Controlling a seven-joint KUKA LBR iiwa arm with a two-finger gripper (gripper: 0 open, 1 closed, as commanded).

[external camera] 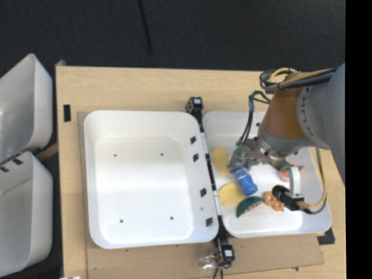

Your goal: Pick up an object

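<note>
Grey arm [302,115] hiding right bin [232,124] rear, fingers [239,163] over blue object [247,183], grip unclear, cannot tell.

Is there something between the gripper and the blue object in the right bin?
Nothing visible stands between them. The gripper is in the right bin, directly at the upper end of the blue object. Two yellow pieces and a green piece lie beside it, not over it.

Grey arm [322,106] with orange band, seemingly yellow-and-black cables.
</note>
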